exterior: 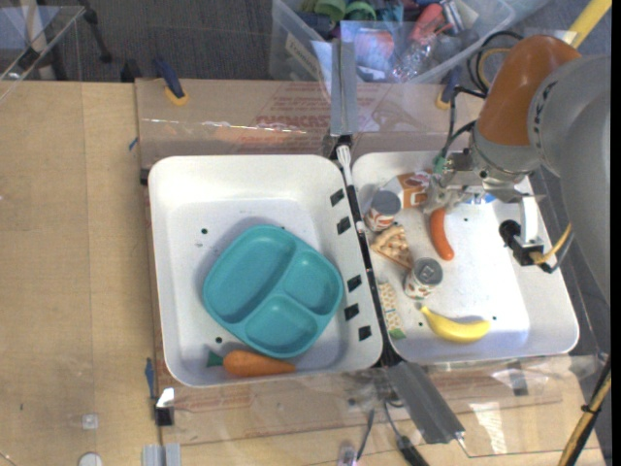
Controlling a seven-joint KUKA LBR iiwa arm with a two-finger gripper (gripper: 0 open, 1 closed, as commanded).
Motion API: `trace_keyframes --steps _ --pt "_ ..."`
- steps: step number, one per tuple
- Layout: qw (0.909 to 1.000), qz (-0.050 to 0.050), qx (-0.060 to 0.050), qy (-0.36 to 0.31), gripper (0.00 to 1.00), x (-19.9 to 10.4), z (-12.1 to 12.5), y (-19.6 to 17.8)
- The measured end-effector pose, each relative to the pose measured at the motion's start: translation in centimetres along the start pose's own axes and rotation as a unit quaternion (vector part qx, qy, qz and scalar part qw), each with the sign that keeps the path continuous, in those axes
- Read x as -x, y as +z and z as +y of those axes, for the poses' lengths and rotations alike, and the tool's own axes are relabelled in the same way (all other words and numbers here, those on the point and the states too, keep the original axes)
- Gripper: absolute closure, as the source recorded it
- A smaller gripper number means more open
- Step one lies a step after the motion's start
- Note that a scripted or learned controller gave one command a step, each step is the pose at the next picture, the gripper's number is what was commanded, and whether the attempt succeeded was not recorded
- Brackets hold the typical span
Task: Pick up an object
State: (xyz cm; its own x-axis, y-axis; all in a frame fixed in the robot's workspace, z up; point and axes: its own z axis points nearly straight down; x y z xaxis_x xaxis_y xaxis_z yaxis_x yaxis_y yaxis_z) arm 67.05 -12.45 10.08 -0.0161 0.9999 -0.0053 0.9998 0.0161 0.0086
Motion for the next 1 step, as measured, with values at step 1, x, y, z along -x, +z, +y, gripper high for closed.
trace_keyframes --steps 1 --pt "0.9991 0.002 -0.004 0.043 1.0 -8.6 -0.13 -8.47"
